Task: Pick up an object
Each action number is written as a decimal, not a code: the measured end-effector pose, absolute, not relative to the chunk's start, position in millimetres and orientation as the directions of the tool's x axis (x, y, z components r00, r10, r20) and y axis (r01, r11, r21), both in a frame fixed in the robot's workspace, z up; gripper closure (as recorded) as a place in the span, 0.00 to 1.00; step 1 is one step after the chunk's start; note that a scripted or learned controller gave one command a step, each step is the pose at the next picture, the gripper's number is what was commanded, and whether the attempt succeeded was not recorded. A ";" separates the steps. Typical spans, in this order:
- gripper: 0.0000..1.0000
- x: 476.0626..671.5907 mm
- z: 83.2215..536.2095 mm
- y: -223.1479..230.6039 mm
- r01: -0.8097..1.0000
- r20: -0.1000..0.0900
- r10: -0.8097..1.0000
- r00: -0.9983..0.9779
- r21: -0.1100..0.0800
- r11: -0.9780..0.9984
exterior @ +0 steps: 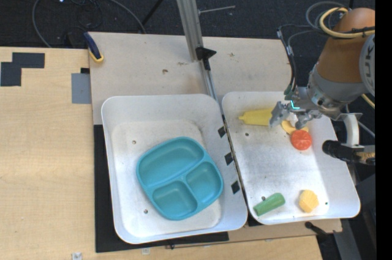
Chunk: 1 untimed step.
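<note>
Yellow object (256, 117) lies just beside the lowered hand (289, 115).

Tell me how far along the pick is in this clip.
Nothing looks picked yet. The two-finger gripper sits low in the right white bin, next to the yellow banana-shaped toy and the red round toy; no object shows between its fingers. The green cylinder and yellow lump lie untouched. Grasping and lifting remain.
</note>
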<state>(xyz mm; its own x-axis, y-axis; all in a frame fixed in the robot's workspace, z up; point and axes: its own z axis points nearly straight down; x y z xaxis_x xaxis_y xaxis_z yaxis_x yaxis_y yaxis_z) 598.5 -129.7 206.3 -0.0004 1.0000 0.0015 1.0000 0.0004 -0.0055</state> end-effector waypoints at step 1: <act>0.00 599.0 207.3 -129.8 1.000 0.001 1.000 -0.001 -0.003 0.001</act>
<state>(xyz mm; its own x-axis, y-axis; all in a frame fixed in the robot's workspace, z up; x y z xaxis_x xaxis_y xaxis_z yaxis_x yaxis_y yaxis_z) 599.0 -129.8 207.3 -0.0006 1.0000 0.0011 1.0000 0.0006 -0.0033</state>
